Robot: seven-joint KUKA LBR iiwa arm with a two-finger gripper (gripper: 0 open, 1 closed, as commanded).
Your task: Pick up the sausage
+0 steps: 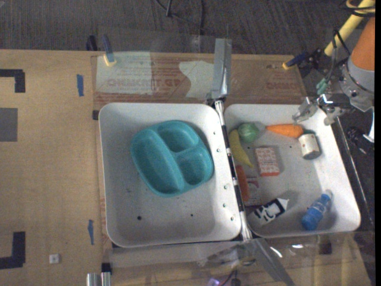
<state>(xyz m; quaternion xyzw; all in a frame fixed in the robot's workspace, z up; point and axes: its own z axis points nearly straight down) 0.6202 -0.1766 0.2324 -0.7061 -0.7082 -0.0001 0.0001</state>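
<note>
The gripper (315,107) hangs over the far right corner of the right bin (342,159), at the end of the grey arm that comes in from the right; whether it is spread or closed cannot be told from this slanted view, and nothing is seen in its hold. Just beside it, along the bin's far edge, lie an orange carrot (284,131) and a small pale can (308,145)

The step in hand looks like the approach: the pick is not yet made, and the gripper is well apart from its target. The sausage (241,183) lies on the opposite side of the same bin, tight against the left wall, about midway between the far and near edges. It is a thin, reddish-orange stick, lying lengthwise along that wall. A yellow banana (240,148) sits just beyond its far end, and a black-and-white carton (271,210) lies near its near end, towards the near left corner. A red-and-white packet (268,161) rests a little to its right

The next move likely calls for a crossing of the bin towards the left wall, then a descent with the jaws set across the sausage's narrow width. The wall leaves little room on one side, so a miss or a scrape against the wall seems the main risk, and the slim, rounded shape may roll or slip from a shallow grip
</note>
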